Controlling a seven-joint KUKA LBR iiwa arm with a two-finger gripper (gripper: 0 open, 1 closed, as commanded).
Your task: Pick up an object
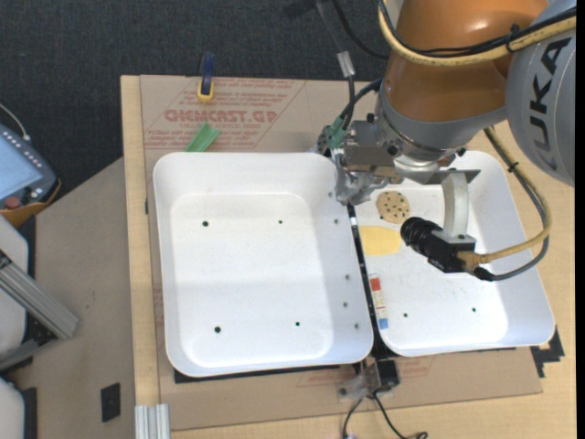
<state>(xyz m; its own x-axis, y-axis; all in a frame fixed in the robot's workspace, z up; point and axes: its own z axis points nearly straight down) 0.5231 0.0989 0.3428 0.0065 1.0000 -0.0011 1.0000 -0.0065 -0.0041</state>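
Camera view: two bins [183, 273] (one cookie [392, 206])

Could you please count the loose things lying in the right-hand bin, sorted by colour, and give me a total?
Brown, speckled: 1, a round cookie
Yellow: 1, a flat oval piece
White with red and blue marks: 1, a narrow strip by the bin's left wall
Total: 3 in the right bin; the arm covers part of it, so more could be hidden.

white bins [247, 337], a yellow piece [377, 240], a tan cookie [392, 206] (dark-speckled), orange-banded grey arm [457, 35].
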